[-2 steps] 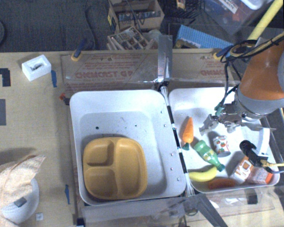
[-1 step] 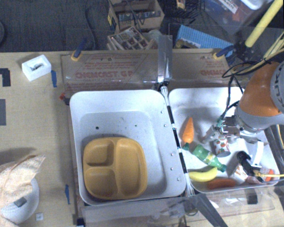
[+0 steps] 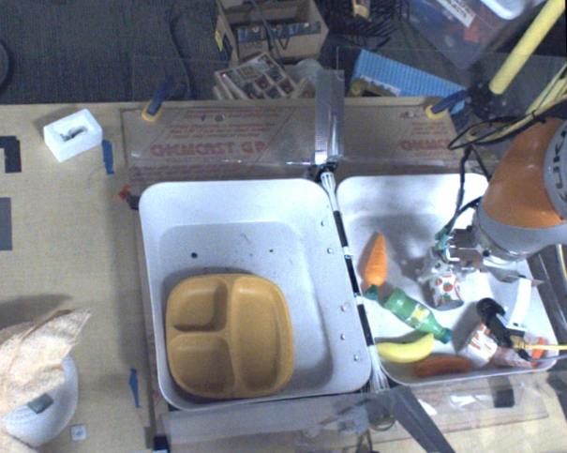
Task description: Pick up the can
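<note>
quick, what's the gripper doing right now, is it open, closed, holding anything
Gripper: low in the right bin, right over the can; whether it is open, closed or holding the can cannot be told.

arm [image 3: 521, 196] | grey body | orange band | black cables at wrist

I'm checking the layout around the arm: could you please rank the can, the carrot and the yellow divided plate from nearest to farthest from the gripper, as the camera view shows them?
Measured from the gripper in the right bin:
1. The can, just below the gripper.
2. The carrot, at the right bin's left side.
3. The yellow divided plate, across in the left bin.
</note>
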